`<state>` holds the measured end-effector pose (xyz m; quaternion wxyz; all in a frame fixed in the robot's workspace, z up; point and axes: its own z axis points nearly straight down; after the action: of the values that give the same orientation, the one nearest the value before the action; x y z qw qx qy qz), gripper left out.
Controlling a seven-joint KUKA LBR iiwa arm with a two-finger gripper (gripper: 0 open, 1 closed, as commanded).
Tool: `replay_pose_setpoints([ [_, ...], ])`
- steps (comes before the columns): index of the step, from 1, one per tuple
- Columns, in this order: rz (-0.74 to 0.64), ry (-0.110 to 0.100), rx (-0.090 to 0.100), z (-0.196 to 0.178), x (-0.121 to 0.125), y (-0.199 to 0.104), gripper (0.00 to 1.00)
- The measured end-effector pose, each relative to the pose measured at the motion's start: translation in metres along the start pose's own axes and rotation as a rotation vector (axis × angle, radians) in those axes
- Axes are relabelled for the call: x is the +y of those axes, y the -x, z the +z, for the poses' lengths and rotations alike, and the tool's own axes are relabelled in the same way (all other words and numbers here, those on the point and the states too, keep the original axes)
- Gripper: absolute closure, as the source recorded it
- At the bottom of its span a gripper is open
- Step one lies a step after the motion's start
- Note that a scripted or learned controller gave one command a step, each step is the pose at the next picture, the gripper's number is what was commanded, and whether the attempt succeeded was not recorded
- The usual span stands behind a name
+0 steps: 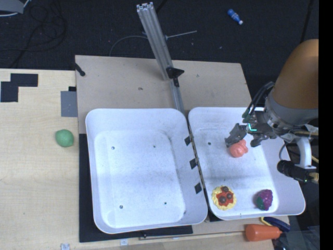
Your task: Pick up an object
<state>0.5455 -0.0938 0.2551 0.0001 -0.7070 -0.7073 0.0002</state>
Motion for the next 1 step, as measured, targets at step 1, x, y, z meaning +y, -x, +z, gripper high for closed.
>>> replay_pose_setpoints([
  [1,0.0,0.0,0.0,0.0,0.0,0.0,0.0],
])
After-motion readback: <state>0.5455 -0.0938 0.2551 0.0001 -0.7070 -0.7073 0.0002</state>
